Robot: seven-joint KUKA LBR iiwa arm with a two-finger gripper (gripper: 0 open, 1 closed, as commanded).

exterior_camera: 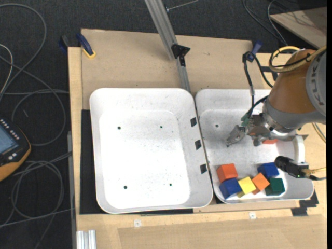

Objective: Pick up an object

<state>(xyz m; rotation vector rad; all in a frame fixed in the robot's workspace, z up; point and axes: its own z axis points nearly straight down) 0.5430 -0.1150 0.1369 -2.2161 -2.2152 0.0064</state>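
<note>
gripper over middle of right bin, fingers spread, grasping nothing | blocks clustered at bin's near edge, clear of gripper: orange cube, blue block, yellow block, small orange block, blue cube, green block | left bin alongside

Arm cut off at the right edge, so its base is out of view; it also covers part of the right bin floor. A red object (identity unclear) peeks out under the wrist. Handheld device cut off at left.
</note>
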